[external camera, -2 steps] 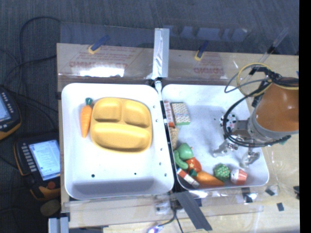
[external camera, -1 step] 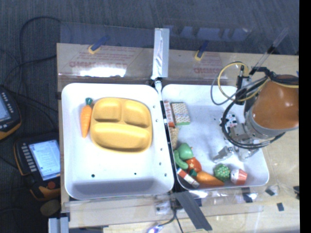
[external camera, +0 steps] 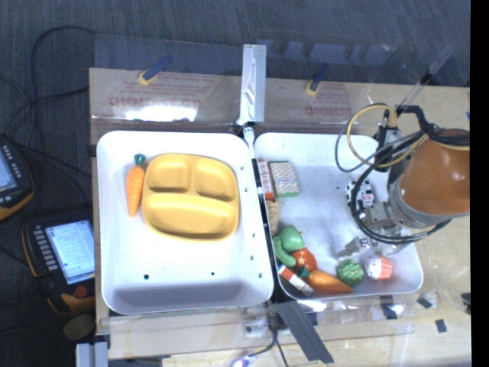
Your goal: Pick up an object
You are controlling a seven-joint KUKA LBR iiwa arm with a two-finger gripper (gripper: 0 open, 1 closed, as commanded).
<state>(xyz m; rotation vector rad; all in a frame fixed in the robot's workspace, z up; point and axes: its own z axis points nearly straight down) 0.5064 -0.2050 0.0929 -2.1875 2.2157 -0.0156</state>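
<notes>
Left bin (external camera: 114, 228): carrot (external camera: 135, 187) lies at 9 o'clock of the yellow divided tray (external camera: 191, 196), just beside it. Right bin (external camera: 321, 155): small box (external camera: 283, 179) at 11 o'clock; green pepper (external camera: 289, 240), second carrot (external camera: 328, 282), broccoli piece (external camera: 350, 271) and red-and-white toy (external camera: 377, 267) clustered at 6 o'clock. Gripper (external camera: 359, 245) sits low at 12 o'clock of the broccoli piece, nothing seen between fingers; spread cannot be told.

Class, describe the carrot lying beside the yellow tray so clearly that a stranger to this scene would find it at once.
Start at the left white bin, which holds a yellow divided tray. Just left of that tray, along its edge, lies the toy carrot, orange with a small green top pointing to the bin's far side. It lies alone in this bin; the other orange carrot sits among clutter in the right bin.
</notes>
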